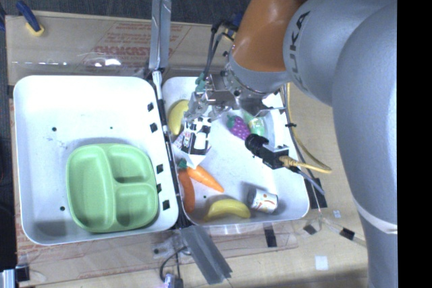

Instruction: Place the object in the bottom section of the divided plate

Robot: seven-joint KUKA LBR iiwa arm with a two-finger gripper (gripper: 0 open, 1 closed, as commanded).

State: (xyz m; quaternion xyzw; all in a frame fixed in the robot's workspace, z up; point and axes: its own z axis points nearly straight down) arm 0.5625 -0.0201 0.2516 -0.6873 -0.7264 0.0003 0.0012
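A: Divided plate (111, 187) — pale green, sitting low in the left bin (40, 104), its large compartment on the camera view's left side and two smaller ones on the right. Nothing lies in any of them yet.

B: And the object to go there?

A: It isn't settled which one. The right bin (287, 209) holds a carrot (204, 177), a banana (227, 208), a small can (264, 199), purple grapes (238, 127) and a yellow piece (177, 116) by the dividing wall.

B: The jaws (197, 135)?

A: Low over the upper left of the right bin, just above the carrot's top. Whether they are open or closed on something, I cannot tell — the dark and white parts there blur together.

B: So how to do this well?

A: In my judgement: confirm a firm hold before lifting, rise clear of the wall between the bins, then carry across and lower over the plate's bottom section — not the upper small one beside it.
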